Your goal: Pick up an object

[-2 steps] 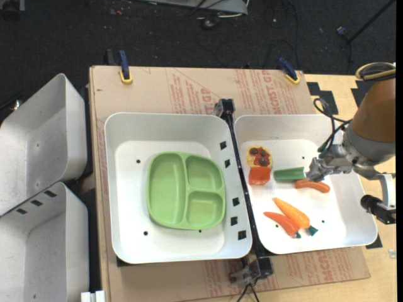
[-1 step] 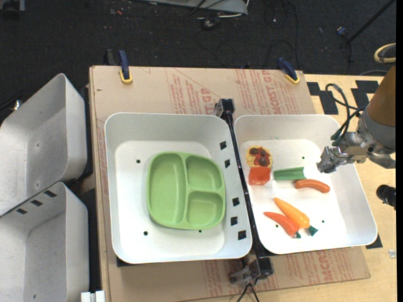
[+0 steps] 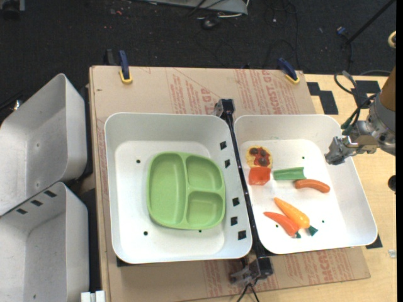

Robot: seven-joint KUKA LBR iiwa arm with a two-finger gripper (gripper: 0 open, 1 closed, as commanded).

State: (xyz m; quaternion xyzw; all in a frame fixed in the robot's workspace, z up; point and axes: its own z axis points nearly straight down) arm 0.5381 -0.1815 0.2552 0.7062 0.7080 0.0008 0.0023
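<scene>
The right bin (image 3: 352, 228) holds several toy foods. A small pizza slice (image 3: 259, 155) lies near its left wall, with a red block (image 3: 259, 176) just below it. A green stick (image 3: 289, 173) and an orange-red sausage (image 3: 312, 185) lie in the middle. An orange pepper (image 3: 293, 212) and a red chili (image 3: 281, 223) rest toward the front. My gripper (image 3: 335, 151) hangs over the bin's right part, up and to the right of the sausage, apart from every toy.
The left bin (image 3: 119, 168) holds a green divided plate (image 3: 187, 190). A black divider (image 3: 238, 181) runs between the bins. Two white containers (image 3: 38, 168) stand off the bench at the left. Clamps (image 3: 124, 68) hold the board's far edge.
</scene>
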